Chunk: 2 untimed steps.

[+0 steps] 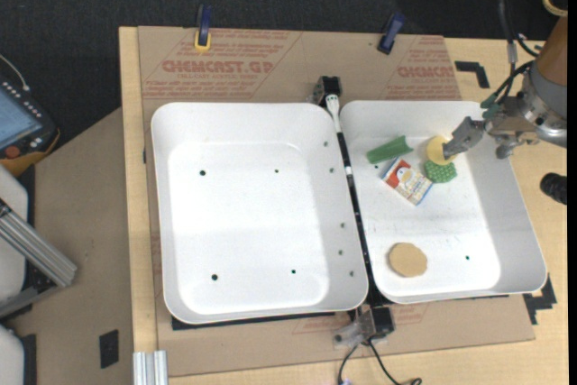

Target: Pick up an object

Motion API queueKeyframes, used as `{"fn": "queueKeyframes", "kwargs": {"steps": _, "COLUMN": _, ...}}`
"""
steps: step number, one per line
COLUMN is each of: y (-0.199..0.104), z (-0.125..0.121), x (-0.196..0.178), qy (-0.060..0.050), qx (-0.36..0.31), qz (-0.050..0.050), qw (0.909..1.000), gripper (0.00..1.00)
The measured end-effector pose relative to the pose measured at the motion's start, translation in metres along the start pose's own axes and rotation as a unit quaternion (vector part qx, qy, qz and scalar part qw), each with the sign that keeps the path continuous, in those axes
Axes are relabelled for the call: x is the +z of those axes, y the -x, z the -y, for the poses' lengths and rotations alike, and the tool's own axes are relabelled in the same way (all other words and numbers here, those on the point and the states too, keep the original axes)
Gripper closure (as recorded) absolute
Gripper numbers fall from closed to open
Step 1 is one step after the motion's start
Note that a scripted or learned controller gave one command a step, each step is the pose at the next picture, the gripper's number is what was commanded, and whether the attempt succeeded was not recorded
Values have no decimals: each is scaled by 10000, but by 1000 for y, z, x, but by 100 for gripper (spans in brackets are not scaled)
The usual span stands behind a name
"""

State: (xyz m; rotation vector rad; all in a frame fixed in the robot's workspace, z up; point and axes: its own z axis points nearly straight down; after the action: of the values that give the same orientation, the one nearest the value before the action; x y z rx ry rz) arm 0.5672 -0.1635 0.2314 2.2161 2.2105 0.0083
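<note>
We see the gripper (453, 145) low in the right bin (505, 234), at a yellow-and-green object (439, 160); its grip we cannot tell. Green block (388, 150), small carton (407, 181), tan disc (407, 261) nearby.

- Grey arm (547, 108) with a rounded metal wrist housing.
- Orange band (557, 59) above that wrist.
- Black cables (510, 50) loop beside it.
- Slim grey tool (460, 140).
</note>
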Motion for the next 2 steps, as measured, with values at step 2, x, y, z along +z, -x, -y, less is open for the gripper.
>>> {"fn": "queueKeyframes", "kwargs": {"steps": 2, "y": -30, "z": -29, "x": 130, "qy": 5, "qx": -17, "qz": -3, "qw": 10000, "gripper": 0}}
